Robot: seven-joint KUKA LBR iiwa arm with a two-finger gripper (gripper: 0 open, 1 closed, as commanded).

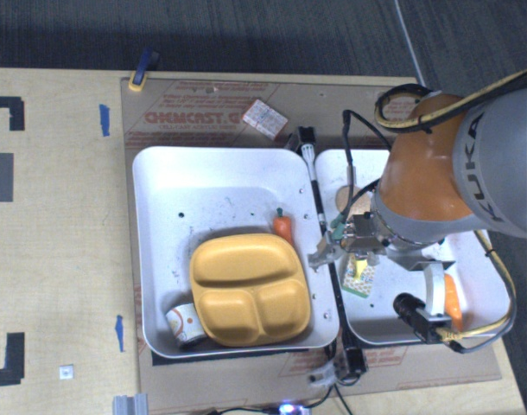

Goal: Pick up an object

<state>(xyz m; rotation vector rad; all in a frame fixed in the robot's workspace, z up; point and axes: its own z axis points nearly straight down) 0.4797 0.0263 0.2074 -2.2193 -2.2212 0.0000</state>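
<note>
A smooth, rounded yellow tray (249,296) with three compartments lies in the left bin (160,197), a small carrot (283,226) at its top edge and a white cup (185,322) at its lower left. The gripper (354,247) hangs over the glossy right bin (497,305), above a small card (359,279); its state cannot be made out. The pale wooden bench (56,232) meets dark carpet (246,15).

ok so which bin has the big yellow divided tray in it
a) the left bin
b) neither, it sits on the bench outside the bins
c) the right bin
a: the yellow divided tray lies in the lower part of the left bin, with a small carrot just above its upper right corner.
</note>
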